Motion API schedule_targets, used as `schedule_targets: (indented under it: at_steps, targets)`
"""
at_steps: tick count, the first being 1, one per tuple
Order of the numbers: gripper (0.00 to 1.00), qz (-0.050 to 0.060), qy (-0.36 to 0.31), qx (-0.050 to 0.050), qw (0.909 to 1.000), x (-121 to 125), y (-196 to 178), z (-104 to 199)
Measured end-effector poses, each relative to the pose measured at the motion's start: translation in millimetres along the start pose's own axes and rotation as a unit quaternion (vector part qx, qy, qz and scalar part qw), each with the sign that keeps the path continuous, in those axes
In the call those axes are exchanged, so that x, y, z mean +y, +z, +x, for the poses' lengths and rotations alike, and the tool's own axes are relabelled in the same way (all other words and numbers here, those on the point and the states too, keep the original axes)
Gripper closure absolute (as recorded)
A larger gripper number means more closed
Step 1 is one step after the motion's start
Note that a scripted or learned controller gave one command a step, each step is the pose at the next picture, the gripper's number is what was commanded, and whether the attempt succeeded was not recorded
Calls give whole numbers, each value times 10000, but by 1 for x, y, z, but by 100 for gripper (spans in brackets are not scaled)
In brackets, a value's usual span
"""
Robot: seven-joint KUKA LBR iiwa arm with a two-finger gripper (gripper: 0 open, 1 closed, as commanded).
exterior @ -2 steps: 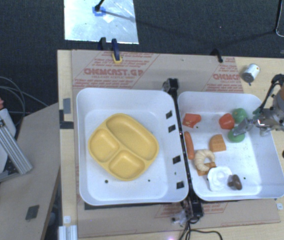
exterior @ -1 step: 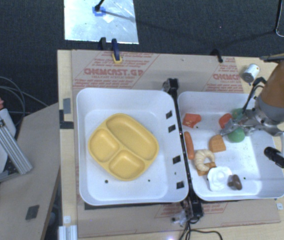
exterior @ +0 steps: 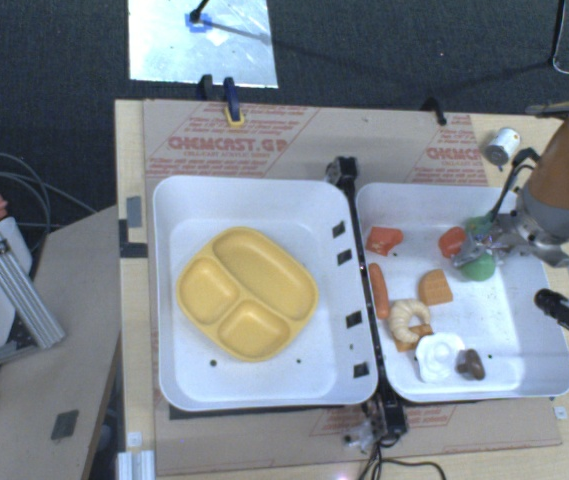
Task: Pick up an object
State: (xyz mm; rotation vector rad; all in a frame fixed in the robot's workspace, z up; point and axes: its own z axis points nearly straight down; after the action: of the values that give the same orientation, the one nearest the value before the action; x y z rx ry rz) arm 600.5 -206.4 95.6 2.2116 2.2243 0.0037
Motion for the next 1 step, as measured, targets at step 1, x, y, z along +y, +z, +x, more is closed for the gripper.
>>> schedule_targets:
  at_steps: [1]
  targets:
    - [100,-17,-29,13,10000,9,-93,87]
